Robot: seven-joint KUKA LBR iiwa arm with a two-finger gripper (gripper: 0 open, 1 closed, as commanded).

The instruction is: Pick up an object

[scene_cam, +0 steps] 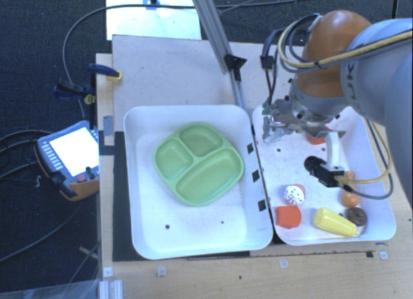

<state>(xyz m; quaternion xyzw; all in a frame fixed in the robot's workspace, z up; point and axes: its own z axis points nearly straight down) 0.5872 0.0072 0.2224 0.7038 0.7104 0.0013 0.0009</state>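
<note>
Hanging low over the far left part of the right bin (pixel 279 168), my claw (pixel 274 126) carries nothing that I can see. Whether it is released or clenched I cannot tell from this angle.

Nearest to it is a red-orange piece (pixel 316 140), just to the right and half tucked under my wrist. With so little of it showing I cannot judge its shape or a good place to take hold.

A safer pick, I judge, is the red block (pixel 288 216) at the near left of the same bin. It looks light and stiff, probably plastic or foam, with flat faces, so I would take it across two opposite sides. It may slide on the smooth white floor if I come down off-centre.

Around it in that bin I count one of each:
- a white ball with red spots (pixel 295 194), just beyond the block and apt to roll
- a yellow piece (pixel 335 222), lying on its side to the right
- a small orange ball (pixel 350 198)
- a brown ring (pixel 355 216), beside the near right rim

That makes six small things in all. Across the divide, the left bin (pixel 193 230) holds one green plate (pixel 199 163) with three compartments — wide and flat, a poor fit for my claw.
</note>
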